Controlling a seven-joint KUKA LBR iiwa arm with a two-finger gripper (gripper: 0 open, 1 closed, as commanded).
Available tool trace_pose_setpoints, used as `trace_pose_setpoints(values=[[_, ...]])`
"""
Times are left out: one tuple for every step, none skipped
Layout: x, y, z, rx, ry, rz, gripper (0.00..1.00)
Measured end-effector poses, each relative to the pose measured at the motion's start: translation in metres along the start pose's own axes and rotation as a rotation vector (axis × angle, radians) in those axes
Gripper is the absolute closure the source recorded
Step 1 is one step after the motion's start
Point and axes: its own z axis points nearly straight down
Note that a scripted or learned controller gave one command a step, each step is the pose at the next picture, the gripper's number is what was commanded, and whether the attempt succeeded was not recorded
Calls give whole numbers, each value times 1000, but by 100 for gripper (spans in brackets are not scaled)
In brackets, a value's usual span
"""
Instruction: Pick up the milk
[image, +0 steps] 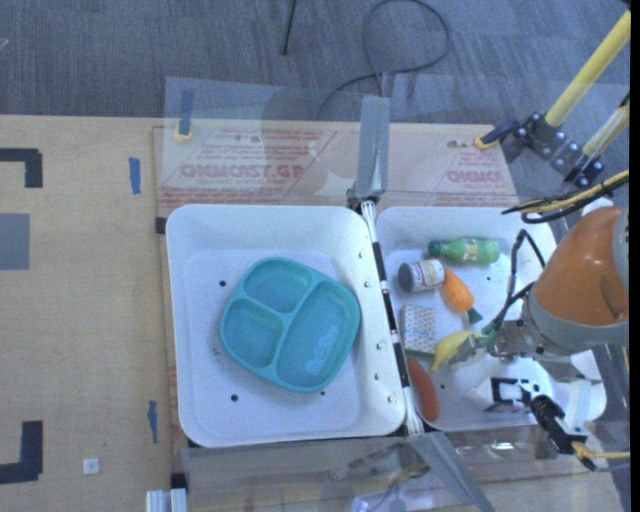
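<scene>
Claw (494, 344) low in the right bin (400, 235), just right of the banana (453, 348); how wide it stands cannot be told.
What looks like the milk carton (418, 325) lies just left of the banana, so a grab risks taking fruit instead. Bottle (463, 250), can (421, 275) and carrot (457, 292) lie beyond the banana; well left of it, the left bin (200, 240) holds a plate (290, 323).

Plate (290, 323) in left bin (200, 235), bottle (464, 250) in right
</scene>
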Motion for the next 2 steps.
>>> trace_pose_setpoints(values=[[-68, -6, -10, 7, 0, -34, 0], [-51, -4, 0, 7, 2, -279, 0]])
